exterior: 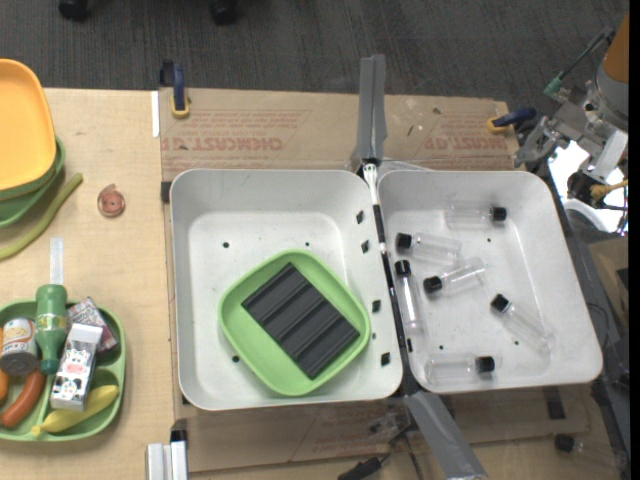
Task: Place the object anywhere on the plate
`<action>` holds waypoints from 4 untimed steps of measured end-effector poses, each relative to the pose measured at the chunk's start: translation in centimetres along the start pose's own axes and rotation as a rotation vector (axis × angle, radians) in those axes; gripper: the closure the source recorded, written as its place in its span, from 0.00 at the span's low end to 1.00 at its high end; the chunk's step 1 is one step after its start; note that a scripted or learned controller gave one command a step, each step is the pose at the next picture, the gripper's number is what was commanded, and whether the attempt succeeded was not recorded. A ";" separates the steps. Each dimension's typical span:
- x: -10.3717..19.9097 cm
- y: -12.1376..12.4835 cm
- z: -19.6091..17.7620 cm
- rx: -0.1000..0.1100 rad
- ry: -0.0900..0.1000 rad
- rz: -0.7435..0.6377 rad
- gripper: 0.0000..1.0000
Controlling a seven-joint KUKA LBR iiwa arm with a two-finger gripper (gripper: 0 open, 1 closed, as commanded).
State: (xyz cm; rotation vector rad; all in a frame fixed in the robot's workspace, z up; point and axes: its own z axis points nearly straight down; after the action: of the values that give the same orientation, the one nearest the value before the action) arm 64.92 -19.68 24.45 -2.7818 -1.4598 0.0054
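At upper right, the tool hovers beyond the right bin; its state cannot be told. Vials lie below-left of it; the plate sits further left.

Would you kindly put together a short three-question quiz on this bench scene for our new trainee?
1. True or false: the green plate lies in the left bin.
2. How many black-capped clear vials lie in the right bin?
3. The dark ribbed insert sits: A) on the plate, B) among the vials, C) on the cardboard.

Key: 1 true; 2 six; 3 A.
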 end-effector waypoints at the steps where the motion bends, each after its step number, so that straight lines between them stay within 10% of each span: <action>1: -0.9 1.3 -0.1 -0.001 0.001 -0.027 0.00; 4: -0.9 1.7 -5.5 -0.001 0.001 -0.037 0.00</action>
State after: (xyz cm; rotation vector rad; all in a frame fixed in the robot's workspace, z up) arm 65.88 -21.38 29.94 -2.7550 -1.5112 0.0034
